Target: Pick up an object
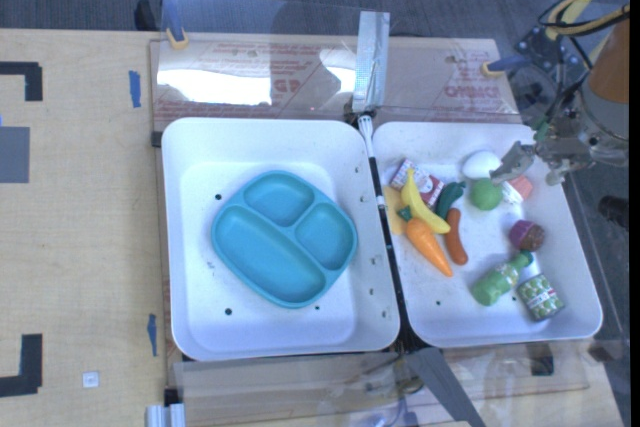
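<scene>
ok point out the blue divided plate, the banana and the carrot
blue divided plate [262,260], camera view, floor of its large compartment
banana [420,207], camera view, middle of its curve
carrot [428,246], camera view, middle of its orange body

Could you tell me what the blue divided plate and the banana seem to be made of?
The blue divided plate looks like moulded plastic with a smooth, slightly matt finish: uniform turquoise colour, rounded compartment ridges. The banana seems to be toy plastic: flat, even yellow and a soft sheen, though it is too small to be sure.
</scene>
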